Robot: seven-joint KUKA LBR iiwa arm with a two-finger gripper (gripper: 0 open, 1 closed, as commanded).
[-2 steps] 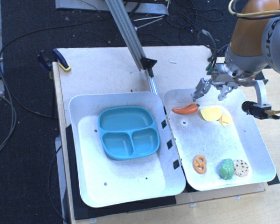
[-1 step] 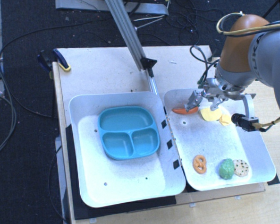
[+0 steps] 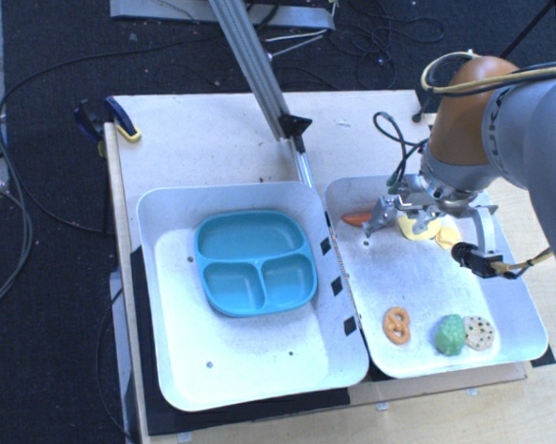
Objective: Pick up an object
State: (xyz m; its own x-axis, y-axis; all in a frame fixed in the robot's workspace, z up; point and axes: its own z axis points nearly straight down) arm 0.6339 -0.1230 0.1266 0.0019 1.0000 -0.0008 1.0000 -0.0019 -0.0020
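Gripper (image 3: pixel 383 221) hangs low in the right bin's (image 3: pixel 511 343) far end beside a yellow object (image 3: pixel 419 225) and an orange piece (image 3: pixel 357 219); whether it grips anything I cannot tell. Pretzel (image 3: pixel 396 325) lies nearer.

The grey arm (image 3: pixel 526 126) reaches in from the right, its orange band (image 3: pixel 464 111) above the wrist. The gripper (image 3: pixel 405 220) hangs low, pointing down and leftward, with cables looping around the wrist.
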